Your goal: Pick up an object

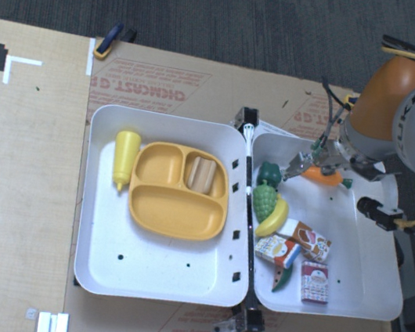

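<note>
In the left bin [90, 244], at centre-left of the frame, a yellow mustard bottle [124, 158] stands along the left side of a yellow divided tray [178, 200]; its nozzle points toward the bottom of the frame, its long axis running top to bottom; a small tan block [202, 175] sits in the tray's upper right compartment.

Moving right across the divider, the right bin [364, 292] holds a cluster against its left wall: a dark green item [271, 172] at the top, a green bumpy fruit [264, 201] below it, a banana [274, 219] curving down to the left, then small cartons [288, 247] and a red box [315, 283] toward the lower middle.

Further right, in the upper part of that bin, the gripper [313, 162] hangs low over an orange object [323, 175], which looks like the target; it lies near the bin's upper wall, well apart from the cluster; its long axis appears to run left to right, though the wrist covers much of it, so which end is which cannot be told; whether the gripper is wide, narrow or clasping the orange object cannot be told either.

The step in hand seems to be the descent or closing upon that orange object; the next move, in my judgement, calls for a firm close across its short axis, then a straight lift clear of the bin wall; a loose grasp near the wall could let it slip.
</note>
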